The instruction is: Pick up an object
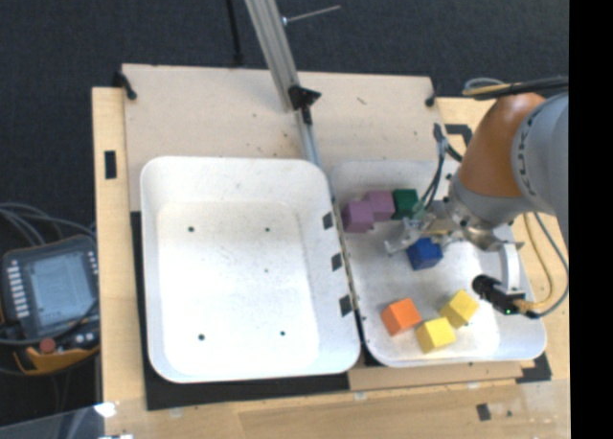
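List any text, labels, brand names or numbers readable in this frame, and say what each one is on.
No text can be read anywhere in this frame.
Handheld control pendant: its screen is lit, but whatever it displays is too small and blurred to read.
Blocks in the right bin: purple block, green block, blue block, orange block and the two yellow blocks show plain faces, no markings.
Arm and tool: no legible label.

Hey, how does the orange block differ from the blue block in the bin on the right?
The orange block lies toward the near side of the right bin, close to the wall it shares with the left bin; the blue block sits farther back, mid-bin. The orange block stands in the open, while the blue block lies right at the gripper. Both look like small cubes of similar size.
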### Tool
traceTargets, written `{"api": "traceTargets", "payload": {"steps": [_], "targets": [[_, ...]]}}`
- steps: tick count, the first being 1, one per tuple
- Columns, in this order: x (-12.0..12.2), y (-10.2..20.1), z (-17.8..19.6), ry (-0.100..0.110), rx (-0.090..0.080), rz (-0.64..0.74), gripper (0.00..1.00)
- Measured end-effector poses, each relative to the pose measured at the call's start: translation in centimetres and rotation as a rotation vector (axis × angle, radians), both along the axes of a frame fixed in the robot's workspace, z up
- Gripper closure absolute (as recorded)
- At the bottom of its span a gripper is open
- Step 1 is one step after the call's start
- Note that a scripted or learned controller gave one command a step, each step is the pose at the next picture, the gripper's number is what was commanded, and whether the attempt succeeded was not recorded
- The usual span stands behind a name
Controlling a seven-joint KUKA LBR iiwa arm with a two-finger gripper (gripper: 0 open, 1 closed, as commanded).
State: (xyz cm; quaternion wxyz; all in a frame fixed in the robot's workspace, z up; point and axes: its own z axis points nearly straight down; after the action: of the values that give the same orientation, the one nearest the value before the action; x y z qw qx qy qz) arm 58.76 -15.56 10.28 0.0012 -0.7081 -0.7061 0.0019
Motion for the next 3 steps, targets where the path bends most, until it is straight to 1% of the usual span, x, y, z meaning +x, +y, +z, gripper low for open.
{"api": "traceTargets", "payload": {"steps": [1,2,3], "targets": [[0.2,-0.1,1.4,-0.008,0.0,-0.007,1.0],[-0.4,-0.8,6.4,-0.01,-0.001,0.0,1.0],[-1.1,-1.3,12.3,-0.012,-0.002,-0.001,1.0]]}}
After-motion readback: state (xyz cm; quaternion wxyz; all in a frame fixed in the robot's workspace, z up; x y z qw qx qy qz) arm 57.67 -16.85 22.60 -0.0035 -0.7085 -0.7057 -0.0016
